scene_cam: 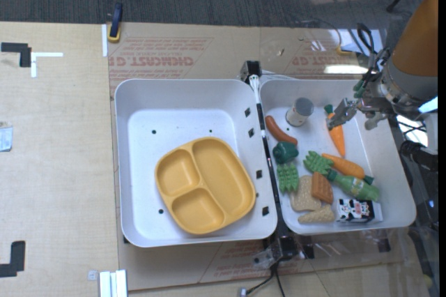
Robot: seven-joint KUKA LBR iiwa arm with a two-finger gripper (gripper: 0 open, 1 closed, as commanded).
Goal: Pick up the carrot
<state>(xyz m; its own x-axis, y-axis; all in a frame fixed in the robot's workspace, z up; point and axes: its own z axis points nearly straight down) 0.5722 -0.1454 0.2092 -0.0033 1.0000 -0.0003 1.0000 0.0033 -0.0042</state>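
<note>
1. The arm reaches in from the right, its end effector [341, 114] low over the right bin [397, 177], fingers clamped on the top of a carrot [337, 139].
2. A grey cup [302, 109], sausage [280, 130] and second carrot [343, 164] lie near.

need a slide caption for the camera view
KUKA gripper at the leafy end of a carrot in the right bin, yellow divided plate in the left bin.

Both bins [132, 170]: smooth white plastic, slight sheen. Divided plate [203, 184]: matt yellow plastic. Carrot [337, 140]: smooth orange plastic. Bench top [49, 170]: pale wood-look, matt. Cardboard [160, 57]: brown, printed, under the bins' far edge.
</note>
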